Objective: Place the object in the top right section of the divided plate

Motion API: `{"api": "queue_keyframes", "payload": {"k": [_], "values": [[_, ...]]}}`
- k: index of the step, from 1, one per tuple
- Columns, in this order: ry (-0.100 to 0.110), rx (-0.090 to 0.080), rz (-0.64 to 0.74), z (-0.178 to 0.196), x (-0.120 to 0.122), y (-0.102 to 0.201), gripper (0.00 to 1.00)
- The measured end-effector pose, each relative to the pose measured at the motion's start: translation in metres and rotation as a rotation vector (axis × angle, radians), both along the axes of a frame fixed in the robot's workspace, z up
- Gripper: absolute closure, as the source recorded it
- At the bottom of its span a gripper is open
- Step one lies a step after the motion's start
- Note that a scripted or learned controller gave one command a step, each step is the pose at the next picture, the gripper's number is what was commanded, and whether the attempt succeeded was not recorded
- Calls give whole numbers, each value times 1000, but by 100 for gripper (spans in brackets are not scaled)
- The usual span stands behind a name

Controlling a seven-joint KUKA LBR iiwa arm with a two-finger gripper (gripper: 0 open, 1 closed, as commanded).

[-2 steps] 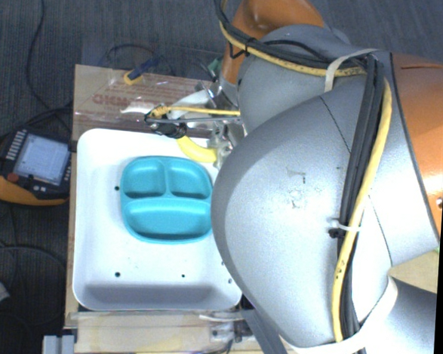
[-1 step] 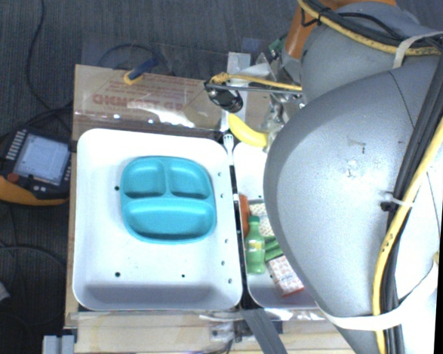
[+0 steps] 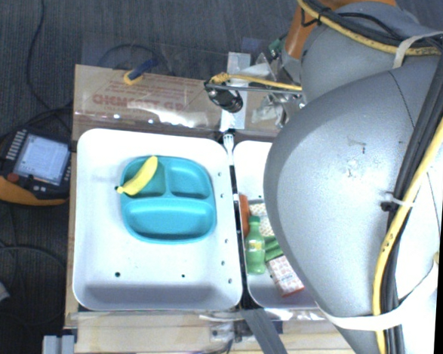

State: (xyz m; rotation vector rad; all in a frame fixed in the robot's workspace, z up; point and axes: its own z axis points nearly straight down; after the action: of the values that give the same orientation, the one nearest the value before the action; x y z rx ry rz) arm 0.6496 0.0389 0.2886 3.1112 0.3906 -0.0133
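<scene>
A blue divided plate point(image 3: 175, 215) lies in the left white bin point(image 3: 94, 269). A yellow banana point(image 3: 140, 176) rests in its top left section, its tip hanging over the plate's edge. The top right section point(image 3: 188, 179) holds nothing. The grey arm point(image 3: 357, 182) looms over the right bin point(image 3: 247, 163) and covers most of it. At that bin's left edge lie a green bottle point(image 3: 255, 243), an orange item point(image 3: 243, 210) and a small red and white box point(image 3: 284, 275), partly hidden by the arm.
A brown cardboard sheet point(image 3: 151, 96) lies behind the bins, with a blue and yellow object point(image 3: 140, 71) on it. A hand-held pendant point(image 3: 33, 165) sits on the floor at the left. Yellow cables point(image 3: 258, 82) run along the arm.
</scene>
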Motion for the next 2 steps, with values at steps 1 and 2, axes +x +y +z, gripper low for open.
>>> {"api": "queue_keyframes", "payload": {"k": [1,2], "values": [[0,0,0,0,0,0,0],[9,-4,5,5,0,0,100]]}}
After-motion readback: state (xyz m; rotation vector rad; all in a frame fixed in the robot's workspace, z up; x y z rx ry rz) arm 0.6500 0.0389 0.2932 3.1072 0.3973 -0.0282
